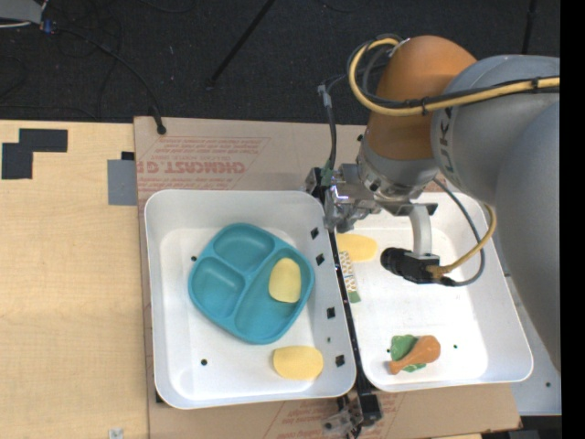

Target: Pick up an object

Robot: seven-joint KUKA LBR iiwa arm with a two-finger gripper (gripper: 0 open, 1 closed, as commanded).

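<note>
My gripper (341, 210) hangs over the far left corner of the right bin (498, 337), close to the wall shared by the two bins. Just below it a pale yellow piece (361, 247) lies on the bin floor. An orange toy carrot with a green top (414, 351) rests near that bin's front edge. In the left bin (169, 337) a teal divided plate (228, 282) carries a yellow piece (285, 280) in its right compartment. Another yellow piece (297, 362) lies on the bin floor in front of the plate.
The grey arm with its orange band (425, 71) covers the right bin's far right part. A black fitting with a cable (409, 265) hangs from the arm over the bin's middle. A narrow green and white strip (350, 277) lies along the shared wall.
</note>
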